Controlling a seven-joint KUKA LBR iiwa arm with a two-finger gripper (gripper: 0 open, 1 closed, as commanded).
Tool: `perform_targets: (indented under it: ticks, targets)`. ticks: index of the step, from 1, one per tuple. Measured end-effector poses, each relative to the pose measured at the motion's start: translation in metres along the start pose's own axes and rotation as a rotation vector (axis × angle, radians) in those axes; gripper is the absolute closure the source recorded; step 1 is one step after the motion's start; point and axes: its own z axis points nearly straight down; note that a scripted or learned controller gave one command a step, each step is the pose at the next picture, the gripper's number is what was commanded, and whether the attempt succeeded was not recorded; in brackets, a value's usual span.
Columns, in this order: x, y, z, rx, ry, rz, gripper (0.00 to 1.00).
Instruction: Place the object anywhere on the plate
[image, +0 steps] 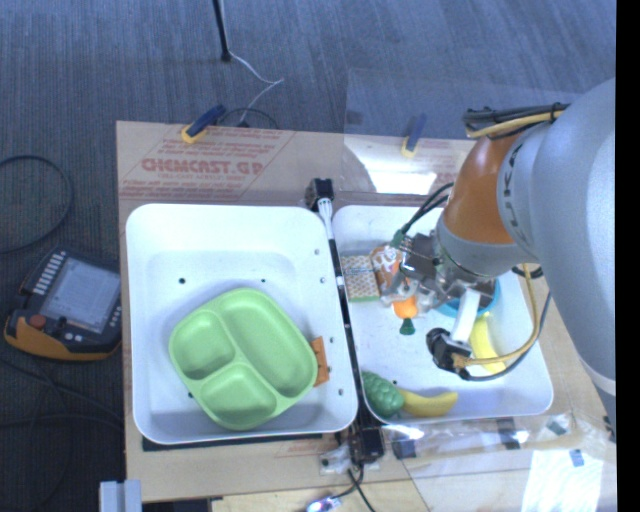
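Pincer (412, 292) hangs low in the right white bin (520, 395), right of centre frame, over a small orange toy (406, 309); its grip cannot be told. Left bin holds a green sectioned plastic plate (242, 357).

A green three-compartment plate (243, 357) lies flat — slightly askew — in the left white bin (160, 240).

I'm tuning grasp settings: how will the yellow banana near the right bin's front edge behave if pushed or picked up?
The curved yellow banana lies flat on its side, so a push would probably spin or slide it rather than roll it. Its glossy skin suggests a slippery plastic toy, likely light and stiff. It touches the green bumpy vegetable-like object, which would probably be nudged too.
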Motion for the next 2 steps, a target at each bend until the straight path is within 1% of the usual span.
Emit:
perform_targets:
  ticks: [1,2]
  targets:
    - [0.0769,-0.0935,-0.0533,0.0,0.007,0.053,1.0]
    - [0.0726,-0.0916,-0.0517,0.0,0.002,0.061,0.0]
